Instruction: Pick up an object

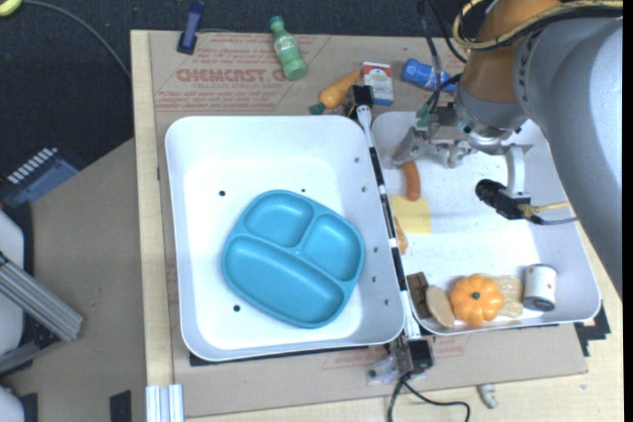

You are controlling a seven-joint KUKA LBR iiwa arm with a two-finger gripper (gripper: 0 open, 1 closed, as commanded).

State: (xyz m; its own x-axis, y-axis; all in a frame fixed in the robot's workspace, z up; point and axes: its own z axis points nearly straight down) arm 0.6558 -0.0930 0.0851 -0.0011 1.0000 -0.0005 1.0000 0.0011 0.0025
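1. The tool is hanging over the far left corner of the right bin, low above its white floor. The arm is reaching in from the right.
2. The view is too slanted and cluttered at the wrist, so I cannot tell whether the tool is released or clenched. Nothing is showing as grasped in it.
3. The closest candidate is a small orange-red sausage. It is lying on the bin floor just to the near-left of the tool, close to the wall between the bins.
4. Its long axis is running near to far, roughly parallel to that wall. A grasp is therefore looking best taken across its narrow width, after a short shift left and near.
5. It is looking smooth, rounded and possibly slippery, so it may be rolling toward the wall if nudged.
6. Just near of the sausage, a flat yellow square is lying thin against the floor, offering little edge to grip.
7. At the near end, a ribbed orange pumpkin and a white cylinder are sitting well apart from the tool.
8. In the left bin, a glossy blue divided plate is resting, far from the tool.
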